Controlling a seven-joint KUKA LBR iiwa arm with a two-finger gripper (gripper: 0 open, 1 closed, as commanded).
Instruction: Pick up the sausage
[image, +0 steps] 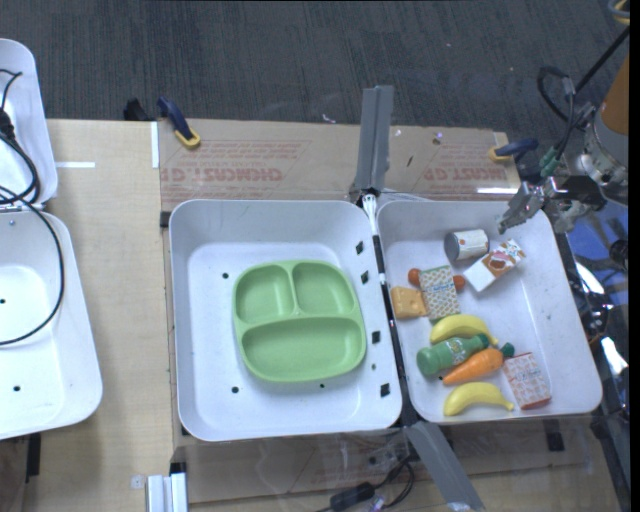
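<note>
The sausage (414, 277) is a small red-orange piece in the right bin (560, 330), left of the middle. A pale speckled packet (438, 291) lies across it, so just its two ends show on either side. My gripper (520, 210) hangs over the bin's far right corner, well to the right of and beyond the sausage. It is just above a grey can (467, 243) and a small carton (496, 265). Nothing shows in its grasp.
The right bin also holds a cracker (407, 302), two bananas (460, 327), a green bottle (452, 353), a carrot (472, 366) and a red-white packet (526, 381). A green divided plate (298, 320) lies in the left bin (200, 300). A grey divider post (374, 140) stands between the bins.
</note>
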